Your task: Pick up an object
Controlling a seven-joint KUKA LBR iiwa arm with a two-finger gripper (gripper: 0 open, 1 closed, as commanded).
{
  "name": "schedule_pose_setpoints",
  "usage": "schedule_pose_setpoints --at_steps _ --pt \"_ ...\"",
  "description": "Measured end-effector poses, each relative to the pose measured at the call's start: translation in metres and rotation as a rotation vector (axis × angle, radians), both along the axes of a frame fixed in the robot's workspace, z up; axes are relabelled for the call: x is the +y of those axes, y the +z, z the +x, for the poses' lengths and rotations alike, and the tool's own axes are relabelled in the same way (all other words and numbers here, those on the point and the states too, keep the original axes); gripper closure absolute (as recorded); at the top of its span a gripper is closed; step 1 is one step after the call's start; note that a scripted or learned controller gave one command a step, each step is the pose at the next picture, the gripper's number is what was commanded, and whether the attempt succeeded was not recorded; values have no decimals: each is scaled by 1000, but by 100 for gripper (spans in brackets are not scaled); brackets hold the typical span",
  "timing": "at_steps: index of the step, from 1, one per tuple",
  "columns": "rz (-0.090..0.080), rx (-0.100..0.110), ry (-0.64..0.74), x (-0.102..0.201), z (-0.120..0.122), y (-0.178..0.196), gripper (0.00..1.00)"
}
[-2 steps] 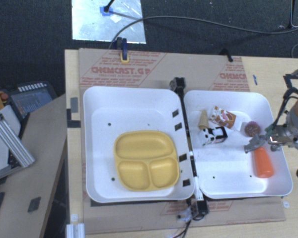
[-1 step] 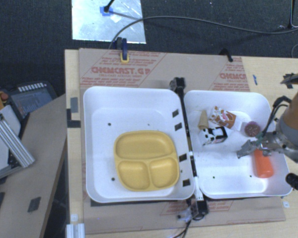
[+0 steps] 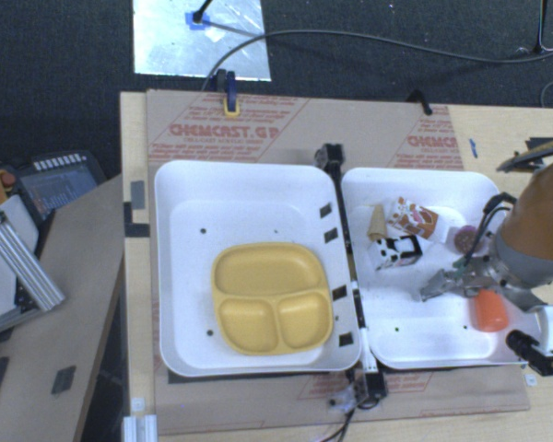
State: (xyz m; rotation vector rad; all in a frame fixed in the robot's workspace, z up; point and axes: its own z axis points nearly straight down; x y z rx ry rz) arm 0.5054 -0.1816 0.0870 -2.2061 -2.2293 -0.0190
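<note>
The right bin (image 3: 415, 339) holds several small things. A black-and-white toy cow (image 3: 395, 250) lies near its middle, with a tan piece (image 3: 378, 219) and a printed packet (image 3: 413, 217) behind it. A dull pink round thing (image 3: 464, 238) sits further right. An orange object (image 3: 488, 310) lies near the bin's right front, partly under the arm. My gripper (image 3: 440, 286) hangs low over the bin floor, between the cow and the orange object and right beside the orange one. Nothing shows held in it.
The left bin (image 3: 189, 201) carries a yellow divided plate (image 3: 270, 296). A black divider strip (image 3: 343, 247) runs between the two bins. The arm's wrist with its orange band (image 3: 544, 219) covers the right bin's far right side. Cables trail over the cardboard behind.
</note>
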Motion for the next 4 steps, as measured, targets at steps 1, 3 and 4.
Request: schedule_pose_setpoints --at_steps 1,3,4 --pt "-8 0 -4 -4 -1 11 100" --pt "-15 -2 -6 -5 11 120 100" --pt "-15 -3 -5 -3 22 169 100"
